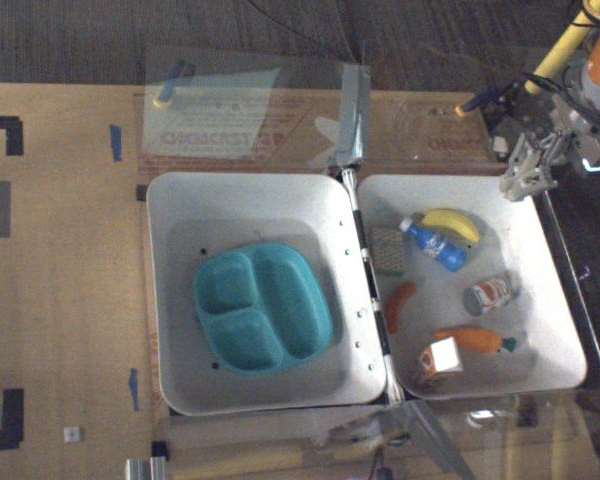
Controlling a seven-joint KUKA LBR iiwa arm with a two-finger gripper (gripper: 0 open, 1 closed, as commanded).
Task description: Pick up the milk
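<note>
The milk, a small carton lying near the front of the right bin beside the carrot, looks light and crushable, best pinched across its flat sides, while the gripper hovers open over the bin's far corner.

A light brown wooden bench carries two shallow white plastic bins side by side, touching along their inner edges: the left bin and the right bin. Behind the bins a clear plastic sheet lies flat on the bench top. Short strips of blue tape and black tape corner marks stick to the bare wood left of the bins.
</note>
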